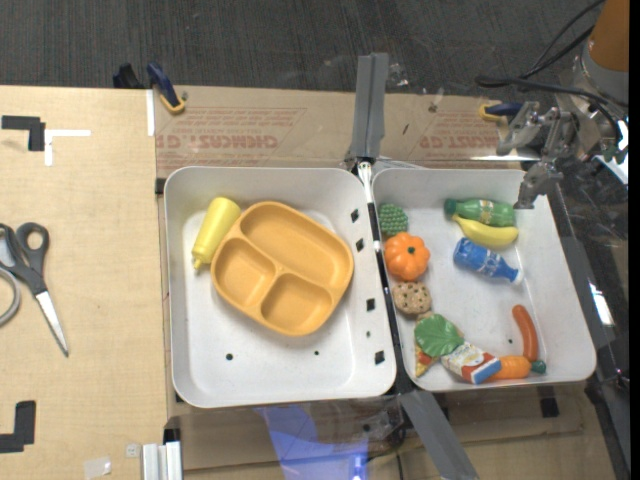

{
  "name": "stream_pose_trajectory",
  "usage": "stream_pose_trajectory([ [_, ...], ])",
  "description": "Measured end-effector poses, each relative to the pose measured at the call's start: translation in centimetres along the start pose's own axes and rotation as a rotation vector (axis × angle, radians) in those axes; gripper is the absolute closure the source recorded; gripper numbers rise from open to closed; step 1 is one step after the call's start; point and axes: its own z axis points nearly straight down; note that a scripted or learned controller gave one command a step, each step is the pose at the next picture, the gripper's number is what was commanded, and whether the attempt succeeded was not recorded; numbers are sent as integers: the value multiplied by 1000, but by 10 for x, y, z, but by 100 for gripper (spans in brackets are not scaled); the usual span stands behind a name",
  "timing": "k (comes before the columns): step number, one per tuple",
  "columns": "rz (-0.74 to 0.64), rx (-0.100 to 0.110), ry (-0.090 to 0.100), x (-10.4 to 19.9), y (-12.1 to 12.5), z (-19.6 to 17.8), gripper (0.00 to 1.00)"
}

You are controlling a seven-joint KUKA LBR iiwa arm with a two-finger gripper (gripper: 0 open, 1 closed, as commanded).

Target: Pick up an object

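Observation:
My gripper [562,168] hangs over the far right corner of the right bin [560,268], open, with nothing between its fingers [529,182]. Just below and left of it lie a green bottle [481,210] and a yellow banana [488,232], with a blue bottle [486,261] in front of them. Along the bin's left side sit a green ridged piece [393,217], an orange pumpkin [406,255] and a cookie [411,297]. At the front are a green leaf [438,334], a white and red carton [472,365], a carrot [512,368] and a red sausage [526,332].
The left bin [200,368] holds an orange divided plate [279,266] and a yellow bottle [214,230]. A grey divider [368,108] stands between the bins at the back. Scissors [38,278] lie on the wooden bench at far left.

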Motion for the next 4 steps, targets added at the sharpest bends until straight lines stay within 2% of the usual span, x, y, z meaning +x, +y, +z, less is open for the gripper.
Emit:
stream_pose_trajectory([
  [1,48,1,0,17,-48,173,0],
  [2,119,0,12,19,-5,192,0],
  [3,116,2,-2,16,-4,180,100],
  [4,116,1,4,17,-4,181,0],
])
